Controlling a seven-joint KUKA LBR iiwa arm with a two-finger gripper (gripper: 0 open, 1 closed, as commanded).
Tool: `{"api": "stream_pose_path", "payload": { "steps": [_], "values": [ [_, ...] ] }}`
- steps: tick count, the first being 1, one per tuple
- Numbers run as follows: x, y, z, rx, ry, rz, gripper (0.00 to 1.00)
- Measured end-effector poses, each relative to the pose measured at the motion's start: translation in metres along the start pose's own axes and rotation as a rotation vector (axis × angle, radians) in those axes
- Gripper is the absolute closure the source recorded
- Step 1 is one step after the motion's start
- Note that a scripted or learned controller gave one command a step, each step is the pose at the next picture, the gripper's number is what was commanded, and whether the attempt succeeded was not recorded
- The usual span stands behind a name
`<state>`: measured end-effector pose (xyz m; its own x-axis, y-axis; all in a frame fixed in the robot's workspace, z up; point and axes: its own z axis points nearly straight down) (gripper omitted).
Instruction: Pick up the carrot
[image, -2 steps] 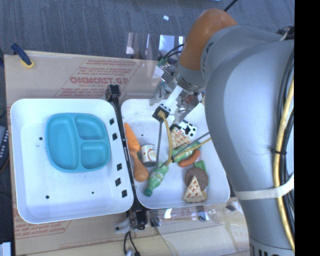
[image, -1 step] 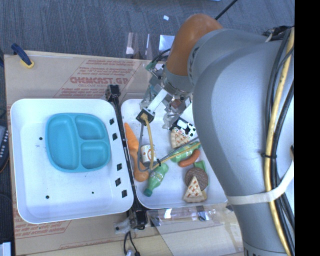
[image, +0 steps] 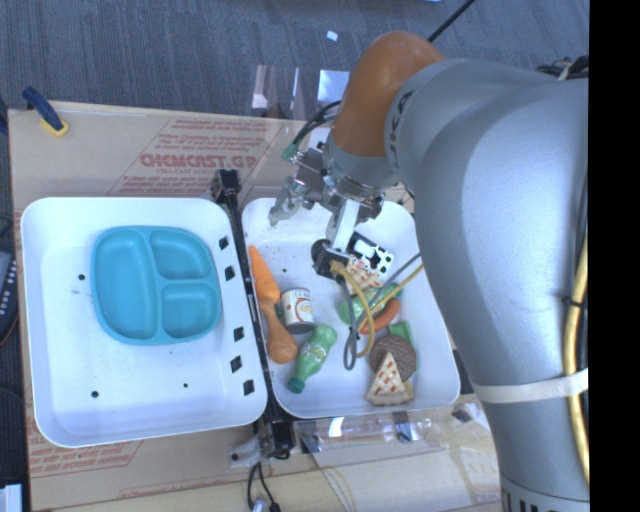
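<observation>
Currently the carrot (image: 268, 300) lies along the right bin's (image: 435, 345) left wall, a can (image: 296, 308) and green bottle (image: 313, 355) just beside it. Tool (image: 300, 195) hovers over the bin's far end, carrying nothing; finger state unclear. Blue tray (image: 157, 281) sits in the left bin (image: 50, 330).

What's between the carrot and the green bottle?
A small tin can sits between the carrot and the green bottle, seen in the camera view.

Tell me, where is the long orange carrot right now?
The long orange carrot lies in the right white bin, along its left wall, just left of the small tin can.
</observation>
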<state>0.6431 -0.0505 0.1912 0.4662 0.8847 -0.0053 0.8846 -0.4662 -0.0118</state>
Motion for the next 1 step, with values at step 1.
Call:
{"api": "stream_pose_path", "payload": {
  "steps": [1],
  "values": [
    [-0.0499, 0.0155, 0.0715, 0.000, 0.000, -0.209, 0.00]
  ]
}}
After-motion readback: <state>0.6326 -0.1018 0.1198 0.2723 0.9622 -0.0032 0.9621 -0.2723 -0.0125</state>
